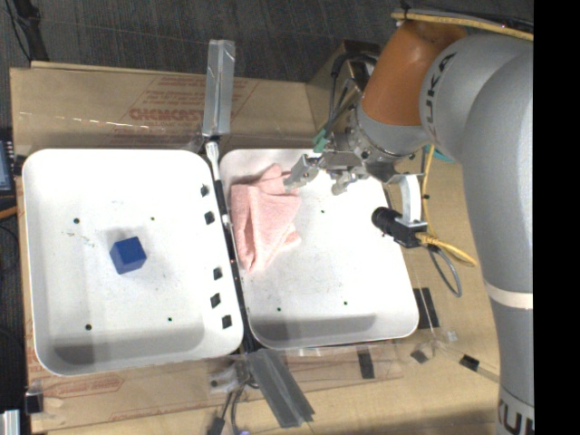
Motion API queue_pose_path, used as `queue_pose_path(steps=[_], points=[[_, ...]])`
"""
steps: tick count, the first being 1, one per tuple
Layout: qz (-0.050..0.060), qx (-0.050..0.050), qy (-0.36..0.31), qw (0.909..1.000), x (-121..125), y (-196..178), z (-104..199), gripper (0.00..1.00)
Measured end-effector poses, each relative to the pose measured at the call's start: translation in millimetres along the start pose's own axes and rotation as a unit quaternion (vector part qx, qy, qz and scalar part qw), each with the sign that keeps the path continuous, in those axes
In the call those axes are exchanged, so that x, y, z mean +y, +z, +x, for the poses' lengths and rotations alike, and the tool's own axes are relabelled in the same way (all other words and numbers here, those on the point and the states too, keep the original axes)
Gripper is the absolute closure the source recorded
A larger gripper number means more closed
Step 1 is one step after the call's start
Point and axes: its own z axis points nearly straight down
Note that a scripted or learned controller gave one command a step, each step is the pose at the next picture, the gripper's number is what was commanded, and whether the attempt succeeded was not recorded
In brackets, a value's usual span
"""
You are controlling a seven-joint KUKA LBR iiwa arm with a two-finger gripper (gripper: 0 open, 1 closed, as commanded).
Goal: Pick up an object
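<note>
Though the gripper (319, 178) hangs over the upper part of the right bin (381, 270), fingers spread beside the pink cloth (261, 220), nothing sits between them. The blue cube (128, 254) lies in the left bin (54, 188). Closing and lifting remain.

Bench (118, 107): lying across the frame, its brown cardboard-like top showing along the upper left.
Left bin (54, 188): sitting on the bench at left and centre-left, a shallow white tray.
Right bin (362, 279): sitting on the bench right of centre, its left wall touching the left bin.
Metal bar (217, 89): standing at upper centre, above the seam between the bins.
</note>
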Motion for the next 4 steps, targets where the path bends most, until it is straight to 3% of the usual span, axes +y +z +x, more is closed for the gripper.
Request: queue_pose_path(steps=[1,2,3,4], points=[[-0.005,-0.001,-0.040,0.9992,48.9,123.3,-17.4,0.00],[-0.001,0.000,-0.110,0.9939,48.0,125.2,-3.9,0.00],[-0.003,-0.001,-0.213,0.9771,-27.4,125.4,-12.3,0.00],[-0.004,-0.001,-0.229,0.9735,-10.1,125.0,6.8,0.00]])
